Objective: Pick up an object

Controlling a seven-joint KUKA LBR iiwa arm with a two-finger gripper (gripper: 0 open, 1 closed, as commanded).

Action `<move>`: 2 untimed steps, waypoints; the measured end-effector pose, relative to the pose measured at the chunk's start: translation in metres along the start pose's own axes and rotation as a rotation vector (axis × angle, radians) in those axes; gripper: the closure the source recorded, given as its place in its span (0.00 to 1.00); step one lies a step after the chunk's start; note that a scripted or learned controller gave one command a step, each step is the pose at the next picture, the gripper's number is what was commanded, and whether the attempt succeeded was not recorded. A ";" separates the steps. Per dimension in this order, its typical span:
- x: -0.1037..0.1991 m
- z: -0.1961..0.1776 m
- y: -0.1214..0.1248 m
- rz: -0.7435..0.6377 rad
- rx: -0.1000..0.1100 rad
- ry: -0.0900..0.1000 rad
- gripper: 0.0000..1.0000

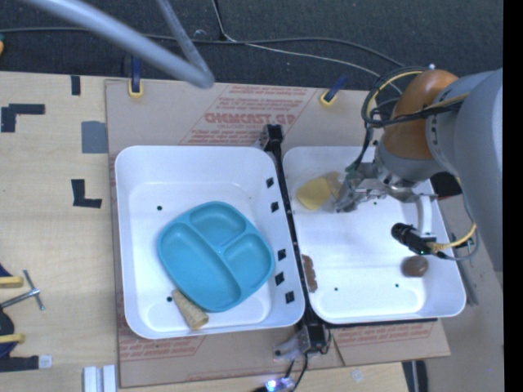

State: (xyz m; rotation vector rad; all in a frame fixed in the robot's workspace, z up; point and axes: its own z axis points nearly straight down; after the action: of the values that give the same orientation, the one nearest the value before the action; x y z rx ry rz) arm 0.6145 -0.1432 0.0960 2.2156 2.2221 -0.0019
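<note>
Red print on cardboard sheet (245, 113) under the bins reads approx. "CHEMCAST GP"; smaller lines around it too blurred to read.

The desk (49, 227) is a pale wood surface with black tape marks on its bare part. A brown cardboard sheet (245, 113) with red printing lies flat on it. Two yellow clamps (136, 86) grip the sheet's far edge. On the sheet sit two shallow white bins side by side and touching along a black joining strip: the left bin (135, 178) and, just to its right, the right bin (441, 300). To the left of the left bin, near the desk's edge, small tools with yellow handles (16, 288) lie on the bare wood. Beyond the left bin's far side, the desk ends against a dark floor crossed by thin cables (286, 49).
</note>
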 end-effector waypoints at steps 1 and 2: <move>0.005 -0.043 0.004 0.001 0.001 0.003 1.00; -0.003 -0.088 0.004 0.001 0.003 0.003 1.00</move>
State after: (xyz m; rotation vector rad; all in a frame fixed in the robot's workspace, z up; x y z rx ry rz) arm 0.6184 -0.1457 0.1843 2.2201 2.2234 -0.0011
